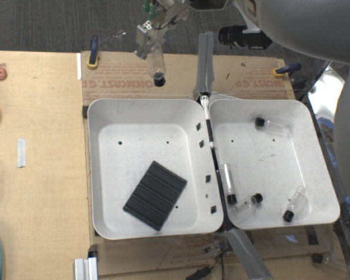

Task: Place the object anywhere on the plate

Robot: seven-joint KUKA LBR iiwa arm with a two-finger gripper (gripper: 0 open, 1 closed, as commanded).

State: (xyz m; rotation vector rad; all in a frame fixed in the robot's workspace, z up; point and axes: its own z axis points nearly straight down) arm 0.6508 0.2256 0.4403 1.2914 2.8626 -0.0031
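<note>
Above the far edge of the bench, we see the two-finger gripper [150, 46] closed on a small clear plastic vial with a black cap [156, 69], which hangs cap-down between its fingers, beyond the back rim of the left white bin [94, 156] and over the brown cardboard sheet [239, 74] that lies under both bins.

The vial looks light and rigid to us, with smooth, slippery walls; a pinch across the middle of the tube, as here, seems the surest hold, while the capped end would give the fingers less to bear on. Being round, it will likely roll once let go, so we judge a low, gentle release to be wise.

The target, a dark ribbed rectangular plate [156, 194], lies flat and askew on the floor of the left bin, towards its near side and well apart from the hanging vial. Its grooves may help to check a rolling tube.

The right white bin [332, 174] holds several more clear vials: one near its back wall [262, 123], one long tube against its left wall [227, 182], one beside that tube's capped end [255, 199] and one near the front right corner [294, 206]. A grey divider [205, 63] stands between the bins at the back. Blue-handled clamps [93, 48] pin the cardboard, and a pale wooden tabletop [35, 156] stretches to the left.
</note>
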